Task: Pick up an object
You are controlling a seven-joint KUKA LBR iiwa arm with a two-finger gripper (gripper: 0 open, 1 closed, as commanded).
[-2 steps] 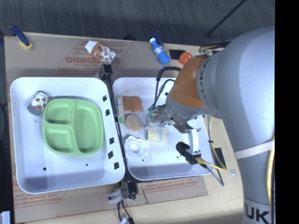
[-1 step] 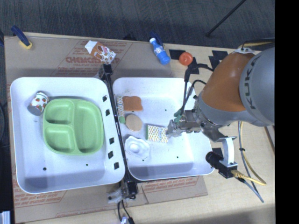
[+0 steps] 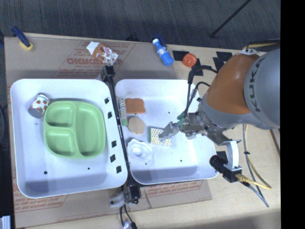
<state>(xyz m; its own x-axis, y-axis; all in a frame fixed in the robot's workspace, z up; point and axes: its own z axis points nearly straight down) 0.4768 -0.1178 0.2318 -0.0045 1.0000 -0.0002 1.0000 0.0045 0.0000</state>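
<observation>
Looming largest and highest above the bench, our arm [image 3: 238,92] comes in from three o'clock, its orange band sitting over the right edge of the right bin [image 3: 190,168]. Below that band we see the gripper [image 3: 164,133] stretched toward nine o'clock, low over the middle of the bin floor. We cannot tell whether it is open or closed, since its tip is too small and blurred against the white plastic, and we see nothing clearly caught in it.

Right at the tip lies a small patterned packet [image 3: 156,136], flat on the floor, touching or just under the gripper at its nine o'clock side; we cannot say which. Just beyond it, at about ten o'clock from the tip, we find a round tan biscuit [image 3: 137,125]. At eleven o'clock, further off near the bin's upper left corner, rests an orange block [image 3: 135,106]. At roughly eight o'clock from the tip sits a crumpled white cup [image 3: 138,151], near the divider between the bins.

Across that divider, the left bin [image 3: 28,180] holds a green sectioned plate [image 3: 75,128], with a small round wrapped thing [image 3: 38,105] touching its ten o'clock corner.

On the cardboard behind the bins, at twelve o'clock, we note a blue bottle [image 3: 163,52], an orange cap [image 3: 189,59] just beside it, and a crumpled wrapper [image 3: 102,54].
</observation>
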